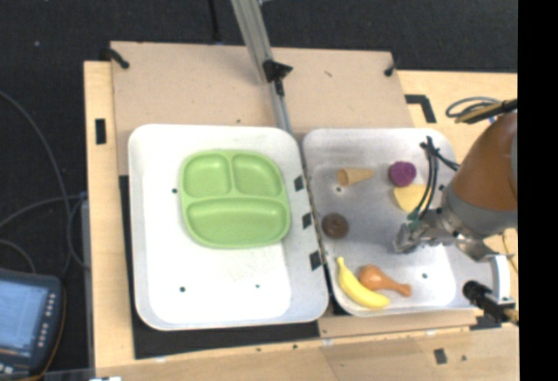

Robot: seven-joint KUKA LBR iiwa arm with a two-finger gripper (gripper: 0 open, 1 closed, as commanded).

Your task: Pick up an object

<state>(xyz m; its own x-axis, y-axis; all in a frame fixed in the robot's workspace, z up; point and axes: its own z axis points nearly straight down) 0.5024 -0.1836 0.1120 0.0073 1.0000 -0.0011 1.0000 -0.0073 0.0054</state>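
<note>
Nearest the desk's front edge, the left bin (157, 301) carries a green three-part plate (234, 198) at its middle. Beside it, the right bin (366, 144) holds a curved yellow banana (356, 286) at its front edge, touching an orange carrot (382, 280); a cone (354, 176), a purple ball (402, 172) and a brown ball (335, 225) lie farther back. Low over this bin's right side is the hand (410, 237); whether it is apart or together cannot be told.

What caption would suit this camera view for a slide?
Robot gripper hovers over the right bin of toy food; green divided plate sits in the left bin.
</note>
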